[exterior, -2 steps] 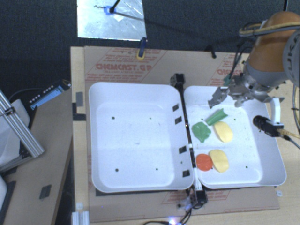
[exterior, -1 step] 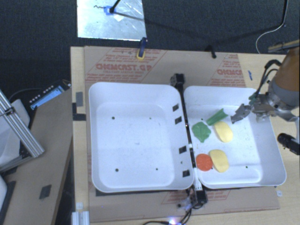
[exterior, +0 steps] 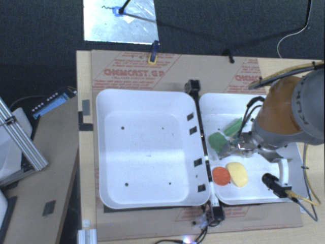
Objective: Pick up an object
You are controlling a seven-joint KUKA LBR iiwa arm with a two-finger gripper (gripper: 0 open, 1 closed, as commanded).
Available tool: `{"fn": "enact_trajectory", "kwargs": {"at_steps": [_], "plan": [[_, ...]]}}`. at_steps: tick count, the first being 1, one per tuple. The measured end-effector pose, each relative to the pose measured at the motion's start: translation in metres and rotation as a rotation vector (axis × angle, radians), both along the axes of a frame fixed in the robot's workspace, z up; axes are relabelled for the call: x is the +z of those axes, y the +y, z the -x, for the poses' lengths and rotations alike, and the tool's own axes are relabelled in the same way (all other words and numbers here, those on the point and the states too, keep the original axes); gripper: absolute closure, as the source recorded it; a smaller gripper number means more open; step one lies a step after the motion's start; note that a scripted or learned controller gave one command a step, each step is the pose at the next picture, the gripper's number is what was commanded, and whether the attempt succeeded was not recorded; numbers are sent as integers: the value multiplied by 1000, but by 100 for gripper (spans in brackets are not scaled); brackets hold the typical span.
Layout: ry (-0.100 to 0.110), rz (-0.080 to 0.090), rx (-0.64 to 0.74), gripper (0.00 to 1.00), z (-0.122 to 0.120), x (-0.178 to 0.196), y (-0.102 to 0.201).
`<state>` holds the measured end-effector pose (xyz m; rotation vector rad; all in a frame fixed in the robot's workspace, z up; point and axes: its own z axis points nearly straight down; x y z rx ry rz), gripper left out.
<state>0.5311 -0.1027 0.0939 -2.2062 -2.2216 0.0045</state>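
In the right bin [exterior: 223, 103] lie a green block [exterior: 218, 141], a lighter green piece [exterior: 233, 127] behind it, an orange-red ball [exterior: 221, 176] and a yellow lemon-shaped object [exterior: 237, 173] near the front wall. My gripper [exterior: 237, 149] hangs low over the bin, just right of the green block and just behind the yellow object. The grey arm with its orange band [exterior: 278, 108] covers the bin's right part. Nothing shows between the gripper and any object.
The left bin [exterior: 109, 136] stands beside the right one, with a black divider strip [exterior: 199, 136] between them. Both rest on a cardboard sheet [exterior: 132, 70]. A foil square [exterior: 119, 14] lies beyond the bench.
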Motion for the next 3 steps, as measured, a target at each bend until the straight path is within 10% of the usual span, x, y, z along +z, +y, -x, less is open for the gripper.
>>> {"fn": "enact_trajectory", "kwargs": {"at_steps": [1,2,3], "plan": [[-16,8,-4,0,-56,-9,-42],[-19,7,1,0,-123,-8,-18],[-16,7,0,100,-121,3,-20]]}}
